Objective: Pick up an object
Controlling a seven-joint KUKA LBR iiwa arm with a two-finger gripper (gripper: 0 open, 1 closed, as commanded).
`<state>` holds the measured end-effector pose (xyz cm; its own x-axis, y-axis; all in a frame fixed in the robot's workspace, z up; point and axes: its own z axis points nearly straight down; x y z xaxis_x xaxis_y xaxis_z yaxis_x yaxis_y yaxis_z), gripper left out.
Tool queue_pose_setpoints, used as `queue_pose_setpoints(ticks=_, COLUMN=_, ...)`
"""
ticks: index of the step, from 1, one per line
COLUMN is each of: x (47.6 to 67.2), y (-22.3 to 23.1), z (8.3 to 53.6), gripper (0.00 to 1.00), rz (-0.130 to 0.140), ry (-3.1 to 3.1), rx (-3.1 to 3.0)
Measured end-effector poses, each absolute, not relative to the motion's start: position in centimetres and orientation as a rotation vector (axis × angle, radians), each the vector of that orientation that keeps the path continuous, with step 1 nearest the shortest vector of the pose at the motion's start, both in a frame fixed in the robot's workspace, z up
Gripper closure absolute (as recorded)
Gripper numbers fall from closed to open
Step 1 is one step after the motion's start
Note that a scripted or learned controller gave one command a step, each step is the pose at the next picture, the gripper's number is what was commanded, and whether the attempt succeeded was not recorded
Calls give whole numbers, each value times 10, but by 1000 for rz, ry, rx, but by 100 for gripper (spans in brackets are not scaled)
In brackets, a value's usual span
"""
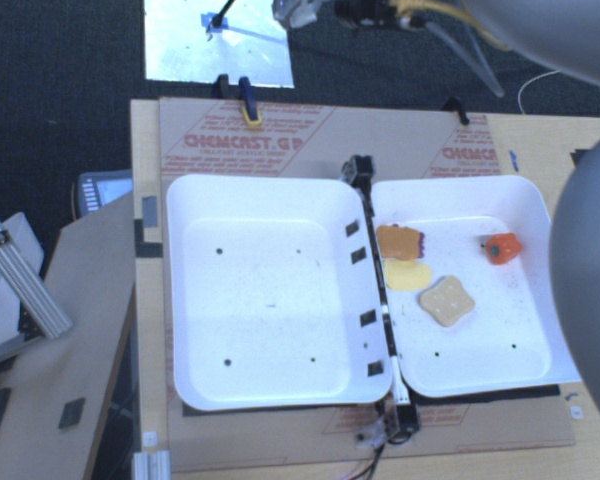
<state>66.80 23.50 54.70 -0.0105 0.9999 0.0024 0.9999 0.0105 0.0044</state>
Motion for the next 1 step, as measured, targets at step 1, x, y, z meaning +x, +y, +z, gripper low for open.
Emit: queue_pose_setpoints(ticks=1, x=668, y=235, z=547, gripper=0, rz=6, ry=2234, rx=2208)
